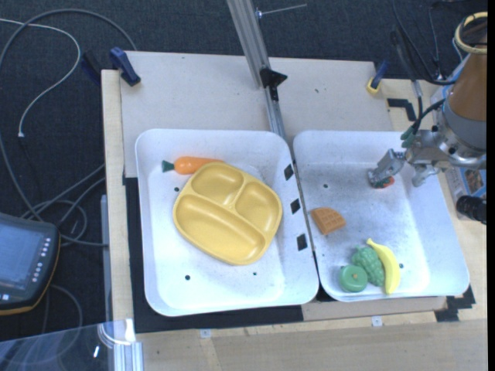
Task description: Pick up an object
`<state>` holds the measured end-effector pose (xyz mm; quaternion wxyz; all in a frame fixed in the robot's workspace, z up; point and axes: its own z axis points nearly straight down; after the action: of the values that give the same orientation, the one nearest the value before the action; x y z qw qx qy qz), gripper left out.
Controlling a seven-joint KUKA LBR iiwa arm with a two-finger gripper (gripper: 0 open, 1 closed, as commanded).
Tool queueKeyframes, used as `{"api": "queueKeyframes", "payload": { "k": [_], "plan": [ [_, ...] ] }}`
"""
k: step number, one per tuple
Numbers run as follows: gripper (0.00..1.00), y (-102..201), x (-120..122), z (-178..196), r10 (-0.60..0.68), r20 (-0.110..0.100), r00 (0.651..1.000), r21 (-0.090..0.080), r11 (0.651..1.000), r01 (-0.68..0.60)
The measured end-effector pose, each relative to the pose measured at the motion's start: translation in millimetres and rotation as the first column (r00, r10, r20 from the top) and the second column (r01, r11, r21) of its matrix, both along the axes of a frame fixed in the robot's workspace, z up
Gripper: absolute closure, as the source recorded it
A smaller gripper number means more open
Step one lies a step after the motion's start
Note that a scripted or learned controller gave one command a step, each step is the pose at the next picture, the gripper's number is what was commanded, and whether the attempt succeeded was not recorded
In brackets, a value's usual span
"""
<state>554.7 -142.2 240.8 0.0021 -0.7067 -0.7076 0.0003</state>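
Note:
My gripper (pixel 403 171) hangs over the upper right part of the right bin (pixel 433 230), its two fingers spread apart and open. Nothing sits between them. A small red object (pixel 385 182) peeks out just below the left fingertip (pixel 382 170); most of it is hidden. An orange wedge-shaped piece (pixel 328 220) lies at the bin's left side. In the near corner lie a green bumpy toy (pixel 370 261), a yellow banana (pixel 387 266) and a round green piece (pixel 353 278), packed together.
The left bin (pixel 155 207) holds a yellow divided plate (pixel 228 211) and a carrot (pixel 190 165) at its far edge. A metal pole (pixel 251 29) rises between the bins at the back. Clamps and cables sit around the bench edges.

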Motion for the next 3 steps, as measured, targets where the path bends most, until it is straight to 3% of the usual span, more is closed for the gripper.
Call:
{"api": "queueKeyframes", "payload": {
  "k": [1, 3],
  "plan": [
    [0.00, -0.1, 0.0, 0.0, 0.000, 0.000, 1.000, 0.000, 1.000, 0.000],
    [0.00, 7.7, -10.3, -97.4, -0.001, -0.004, 1.000, 0.001, 1.000, 0.001]
  ]
}}
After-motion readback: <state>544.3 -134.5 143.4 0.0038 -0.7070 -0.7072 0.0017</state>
